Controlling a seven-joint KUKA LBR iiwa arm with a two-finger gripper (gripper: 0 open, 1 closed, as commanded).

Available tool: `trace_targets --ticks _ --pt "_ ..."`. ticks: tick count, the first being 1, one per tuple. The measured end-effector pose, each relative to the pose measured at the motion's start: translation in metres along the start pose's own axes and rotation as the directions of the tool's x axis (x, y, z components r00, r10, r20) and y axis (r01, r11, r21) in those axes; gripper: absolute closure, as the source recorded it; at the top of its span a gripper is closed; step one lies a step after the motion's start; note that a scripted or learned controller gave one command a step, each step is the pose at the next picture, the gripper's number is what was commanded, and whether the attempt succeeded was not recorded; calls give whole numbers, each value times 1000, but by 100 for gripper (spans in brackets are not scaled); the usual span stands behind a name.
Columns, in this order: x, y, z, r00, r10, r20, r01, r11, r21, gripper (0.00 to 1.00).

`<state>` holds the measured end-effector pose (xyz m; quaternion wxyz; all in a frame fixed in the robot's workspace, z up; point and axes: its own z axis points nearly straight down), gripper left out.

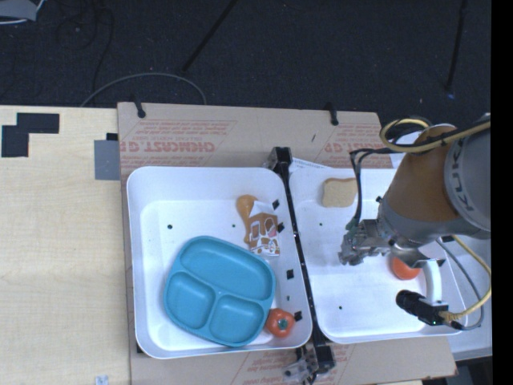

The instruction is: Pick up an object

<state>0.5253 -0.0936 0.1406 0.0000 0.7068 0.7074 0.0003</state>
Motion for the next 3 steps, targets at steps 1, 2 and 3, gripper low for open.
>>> trace_targets --ticks 1,2,3 --pt "-1 2 -63 1000 0 1 0 1000 -2 100" --pt "-2 2 -116 1000 0 1 0 1000 -3 100" --pt "41 4 -108 1000 -3 -1 3 1000 4 100"
